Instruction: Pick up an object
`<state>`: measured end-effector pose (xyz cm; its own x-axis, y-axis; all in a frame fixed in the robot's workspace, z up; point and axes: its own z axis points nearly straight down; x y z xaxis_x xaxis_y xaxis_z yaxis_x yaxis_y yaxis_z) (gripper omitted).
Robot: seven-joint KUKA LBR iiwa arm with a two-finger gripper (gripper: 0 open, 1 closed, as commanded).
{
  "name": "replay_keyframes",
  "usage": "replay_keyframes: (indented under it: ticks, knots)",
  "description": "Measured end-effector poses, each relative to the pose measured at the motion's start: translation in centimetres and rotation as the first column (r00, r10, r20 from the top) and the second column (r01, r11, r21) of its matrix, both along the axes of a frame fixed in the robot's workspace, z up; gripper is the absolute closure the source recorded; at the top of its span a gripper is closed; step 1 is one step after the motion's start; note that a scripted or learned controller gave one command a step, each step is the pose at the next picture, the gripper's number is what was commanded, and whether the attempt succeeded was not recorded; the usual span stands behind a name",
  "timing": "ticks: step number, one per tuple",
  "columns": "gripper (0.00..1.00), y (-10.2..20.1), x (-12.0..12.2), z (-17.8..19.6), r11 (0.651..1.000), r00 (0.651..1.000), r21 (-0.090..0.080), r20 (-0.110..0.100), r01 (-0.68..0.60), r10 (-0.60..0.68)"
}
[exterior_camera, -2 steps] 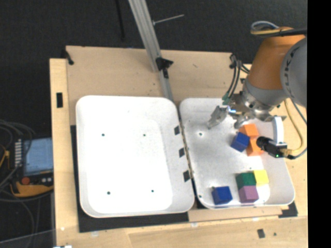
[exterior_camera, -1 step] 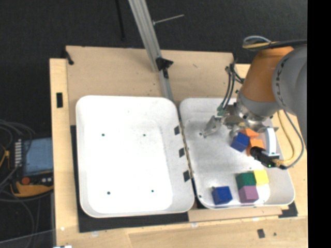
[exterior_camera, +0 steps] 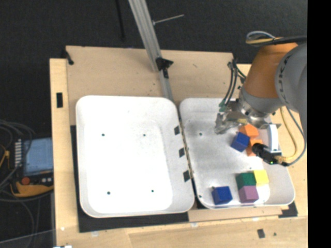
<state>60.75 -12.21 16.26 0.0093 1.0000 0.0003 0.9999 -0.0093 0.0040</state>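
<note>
My gripper hangs over the upper middle of the right bin, below the orange band of the arm. Just right of it lie a blue block and an orange block, with another orange piece partly hidden beside the blue one. Along the bin's front edge sit a second blue block, a green block, a yellow block and a purple block. I see nothing held in the gripper.
The left bin stands beside the right one, a ridge with clips between them. A slanted metal post rises behind the bins. Cables and a small box lie off the bench at left.
</note>
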Motion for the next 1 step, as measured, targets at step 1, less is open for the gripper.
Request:
replay_keyframes:
  ticks: [1]
  knots:
    - [1.00, 0.44, 0.94, 5.87, 1.000, 1.000, -0.002, 0.004, -0.013, 0.013]
